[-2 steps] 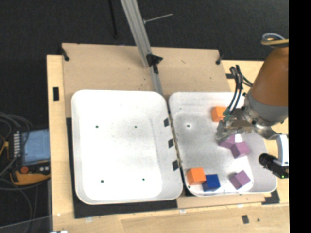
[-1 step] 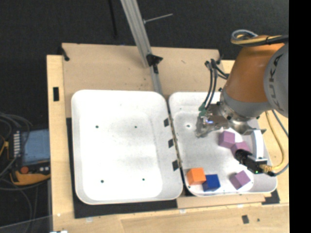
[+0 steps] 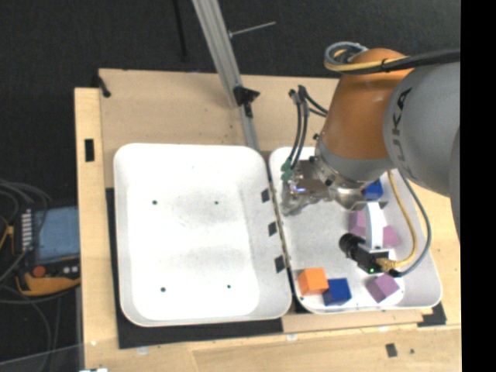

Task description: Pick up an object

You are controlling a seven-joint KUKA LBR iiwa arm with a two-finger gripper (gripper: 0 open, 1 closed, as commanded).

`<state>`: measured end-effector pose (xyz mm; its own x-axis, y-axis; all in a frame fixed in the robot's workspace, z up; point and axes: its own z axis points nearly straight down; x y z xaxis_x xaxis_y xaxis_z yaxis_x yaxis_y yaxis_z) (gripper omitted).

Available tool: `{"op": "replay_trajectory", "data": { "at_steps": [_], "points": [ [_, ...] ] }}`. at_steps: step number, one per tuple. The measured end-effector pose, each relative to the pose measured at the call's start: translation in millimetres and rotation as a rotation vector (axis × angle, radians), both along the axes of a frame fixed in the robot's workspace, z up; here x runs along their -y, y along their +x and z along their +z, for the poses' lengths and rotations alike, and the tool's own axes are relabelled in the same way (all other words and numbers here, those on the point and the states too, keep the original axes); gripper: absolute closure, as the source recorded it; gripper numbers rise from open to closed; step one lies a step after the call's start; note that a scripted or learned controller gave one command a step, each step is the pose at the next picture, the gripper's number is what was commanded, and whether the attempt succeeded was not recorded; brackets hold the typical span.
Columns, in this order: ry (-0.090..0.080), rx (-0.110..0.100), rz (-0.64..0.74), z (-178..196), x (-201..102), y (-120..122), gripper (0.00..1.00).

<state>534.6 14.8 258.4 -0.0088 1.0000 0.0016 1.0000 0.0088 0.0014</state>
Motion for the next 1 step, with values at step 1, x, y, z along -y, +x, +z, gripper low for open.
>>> {"op": "replay_trajectory", "data": {
  "at_steps": [1],
  "points": [
    [-0.001, -0.004, -0.002, -17.8, -51.7, 0.9, 1.00]
  ]
}}
